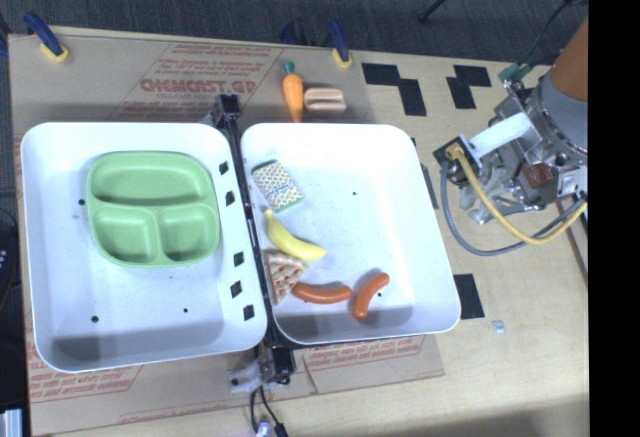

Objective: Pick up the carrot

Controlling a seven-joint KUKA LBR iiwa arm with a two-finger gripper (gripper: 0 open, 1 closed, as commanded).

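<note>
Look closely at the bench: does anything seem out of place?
Yes. The carrot and a hot dog bun lie on the cardboard behind the right bin, outside it, while the other food sits inside.

Glossy white plastic bins [420,225], matt cardboard [190,75]

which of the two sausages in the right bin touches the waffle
The longer orange-red sausage lying flat along the bin's front; its left end meets the tan waffle piece. The shorter curved sausage lies to its right.

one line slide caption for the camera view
Carrot lies on the bench behind the right bin, beside a hot dog bun; the arm's hand waits at right.
</note>
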